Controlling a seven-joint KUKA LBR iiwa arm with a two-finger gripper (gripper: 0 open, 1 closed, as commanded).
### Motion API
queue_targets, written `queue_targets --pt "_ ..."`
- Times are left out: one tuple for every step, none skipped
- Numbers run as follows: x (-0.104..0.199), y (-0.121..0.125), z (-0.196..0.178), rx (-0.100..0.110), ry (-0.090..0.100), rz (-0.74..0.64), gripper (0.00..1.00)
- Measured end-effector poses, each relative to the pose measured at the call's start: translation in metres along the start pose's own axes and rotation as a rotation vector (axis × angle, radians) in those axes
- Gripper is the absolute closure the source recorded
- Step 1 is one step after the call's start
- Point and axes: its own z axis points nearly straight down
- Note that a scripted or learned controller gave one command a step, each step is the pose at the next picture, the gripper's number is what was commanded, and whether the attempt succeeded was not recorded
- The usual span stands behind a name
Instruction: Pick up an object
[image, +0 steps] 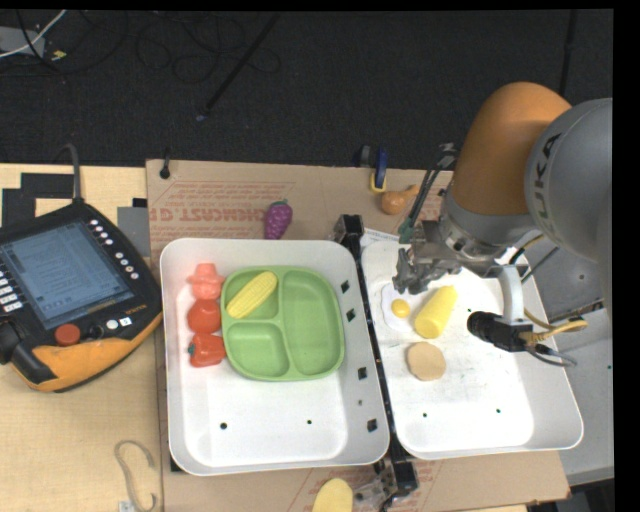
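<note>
gripper (409, 278) hung over right bin (560, 420) at its 11 o'clock | jaws: could not tell | yellow cylinder (434, 311) just beside, at gripper's 4 o'clock | risk: fingers could clip it and roll it away

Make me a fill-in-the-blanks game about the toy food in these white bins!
1. The corn cob lies on a plate whose colour is ____.
2. The green plate sits in the ____ bin.
3. The gripper is above the ____ bin, beside the yellow cylinder.
4. The tan round piece in the right bin lies just ____ the yellow cylinder in the picture.

Missing words: green; left; right; below
</note>
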Motion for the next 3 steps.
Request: queue_targets --pt "0.036 0.026 0.002 -0.001 0.0 0.001 1.0" --pt "0.084 0.033 0.008 0.0 0.0 0.0 1.0" --pt "0.09 0.043 0.005 -0.001 -0.001 0.004 1.0"
